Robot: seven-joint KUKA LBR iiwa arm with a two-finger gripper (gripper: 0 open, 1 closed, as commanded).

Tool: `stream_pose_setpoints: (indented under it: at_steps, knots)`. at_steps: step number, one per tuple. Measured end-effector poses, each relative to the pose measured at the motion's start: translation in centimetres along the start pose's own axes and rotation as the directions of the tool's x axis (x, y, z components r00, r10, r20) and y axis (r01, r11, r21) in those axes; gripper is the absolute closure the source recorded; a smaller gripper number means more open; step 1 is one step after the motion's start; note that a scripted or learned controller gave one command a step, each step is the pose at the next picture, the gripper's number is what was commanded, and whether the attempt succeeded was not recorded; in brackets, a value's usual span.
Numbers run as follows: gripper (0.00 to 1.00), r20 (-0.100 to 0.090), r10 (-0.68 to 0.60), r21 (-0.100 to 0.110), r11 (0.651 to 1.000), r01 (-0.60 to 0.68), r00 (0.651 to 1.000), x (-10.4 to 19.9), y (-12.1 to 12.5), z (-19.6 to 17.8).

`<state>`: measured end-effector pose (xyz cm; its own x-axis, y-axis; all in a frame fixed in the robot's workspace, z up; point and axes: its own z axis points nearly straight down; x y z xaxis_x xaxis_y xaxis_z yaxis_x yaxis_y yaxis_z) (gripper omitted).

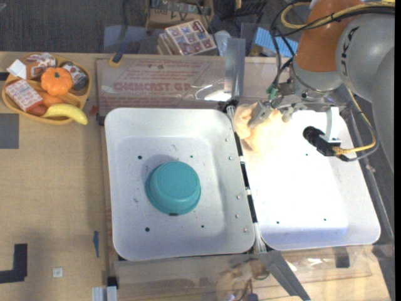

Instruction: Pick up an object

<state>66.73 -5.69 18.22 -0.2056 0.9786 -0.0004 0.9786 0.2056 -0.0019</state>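
Note:
A teal bowl lies upside down in the middle of the left white bin. A pale cream, soft-looking object sits in the far left corner of the right white bin, washed out by bright light. My gripper hangs right over that pale object, at its upper right edge; whether it touches the object I cannot tell. The grey arm with its orange band reaches in from the upper right.
A black plug on a yellow cable dangles from the arm over the right bin. A plate of toy fruit with a banana and an orange stands at the far left. Cardboard and boxes lie behind the bins.

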Motion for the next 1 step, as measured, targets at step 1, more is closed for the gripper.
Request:
stream_pose_setpoints:
  at_steps: [1]
  knots:
    - [0.00,-0.001,0.041,0.002,0.999,-0.041,0.999,-0.10,-0.27,0.01]
